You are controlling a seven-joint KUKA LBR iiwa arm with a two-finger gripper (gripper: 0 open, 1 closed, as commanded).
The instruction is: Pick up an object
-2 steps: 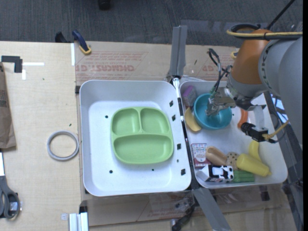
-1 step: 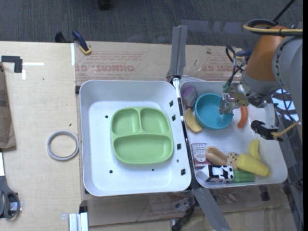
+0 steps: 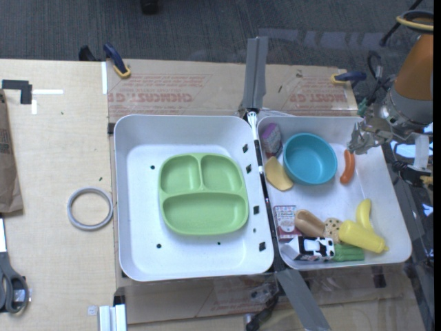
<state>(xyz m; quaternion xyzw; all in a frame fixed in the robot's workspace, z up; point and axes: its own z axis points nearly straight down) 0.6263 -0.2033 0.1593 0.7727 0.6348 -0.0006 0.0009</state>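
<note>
Seen from above, the light wooden table (image 3: pixel 55 150) carries two shallow white plastic bins side by side. The left bin (image 3: pixel 131 205) holds one light green plate (image 3: pixel 203 194) with three compartments, lying flat near its middle. The right bin (image 3: pixel 393 205) holds the loose things: one round blue bowl (image 3: pixel 310 158) upright toward the back, one small purple-grey object (image 3: pixel 271 138) just left of it, one yellow wedge-shaped piece (image 3: pixel 279 175) beside the bowl's lower left, and one slim orange carrot-shaped toy (image 3: pixel 347 167) just right of the bowl. Toward the front lie one red-and-white packet (image 3: pixel 285 220), one brown bread-like toy (image 3: pixel 309 223), one black-and-white spotted toy (image 3: pixel 313 248), one green piece (image 3: pixel 348 254) behind it, and one yellow bottle-shaped toy (image 3: pixel 363 234). On the table left of the bins lies one grey tape ring (image 3: pixel 90 207).

The grey arm with its orange band (image 3: pixel 417 74) comes in from the right and bends down over the right bin's back corner. The tool (image 3: pixel 361 140) hangs just above and right of the carrot toy, close to the bin's wall; whether it is spread or pressed together cannot be told, and nothing is seen between its tips.
</note>
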